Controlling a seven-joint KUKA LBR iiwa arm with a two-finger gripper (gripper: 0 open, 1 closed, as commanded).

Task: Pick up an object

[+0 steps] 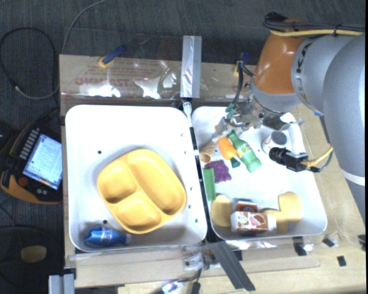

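My gripper (pixel 231 122) hangs low over the far left part of the right bin (pixel 313 195). Just below it lie a green bottle (pixel 246 152) and an orange carrot-like piece (pixel 226 147), close together. Whether the gripper touches either of them is hidden by the wrist. A bunch of purple grapes (pixel 219 170) sits in front of the carrot. At the bin's near side stands a small jar with a red label (pixel 253 221), between two tan foam-like blocks (pixel 289 206).
The left bin (pixel 86 133) holds a yellow divided plate (pixel 141 190) and a blue object (pixel 105 236) at its near left corner. A green stick (pixel 208 184) lies along the right bin's left wall. The arm's grey body covers the right side.
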